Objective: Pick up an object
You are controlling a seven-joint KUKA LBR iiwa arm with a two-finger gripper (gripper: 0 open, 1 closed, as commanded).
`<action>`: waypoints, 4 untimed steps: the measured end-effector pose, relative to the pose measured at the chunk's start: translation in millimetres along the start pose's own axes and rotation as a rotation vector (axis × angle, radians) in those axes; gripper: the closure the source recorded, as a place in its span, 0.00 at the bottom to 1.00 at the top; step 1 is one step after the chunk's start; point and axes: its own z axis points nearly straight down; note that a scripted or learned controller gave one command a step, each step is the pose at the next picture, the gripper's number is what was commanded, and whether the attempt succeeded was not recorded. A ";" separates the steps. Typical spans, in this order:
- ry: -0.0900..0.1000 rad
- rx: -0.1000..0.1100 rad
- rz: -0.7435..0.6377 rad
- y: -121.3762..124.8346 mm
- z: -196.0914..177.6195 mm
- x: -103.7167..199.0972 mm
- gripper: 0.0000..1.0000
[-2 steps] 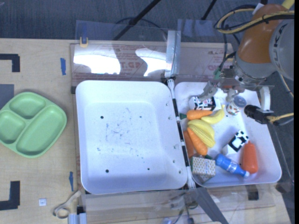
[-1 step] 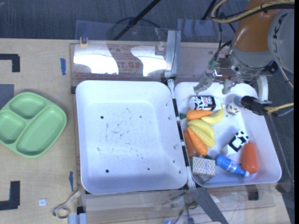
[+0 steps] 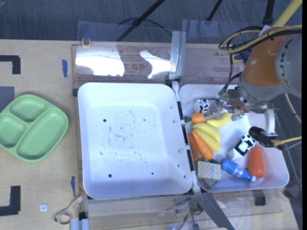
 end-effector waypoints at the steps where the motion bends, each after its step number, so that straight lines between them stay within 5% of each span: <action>1: 0.000 0.000 -0.096 -67.5 35.8 -15.6 0.00; 2: -0.013 -0.026 -0.244 -51.9 58.7 -6.8 0.00; 3: -0.003 -0.009 -0.248 -56.6 55.1 -2.2 1.00; 4: -0.001 -0.001 0.006 5.0 -31.9 70.6 1.00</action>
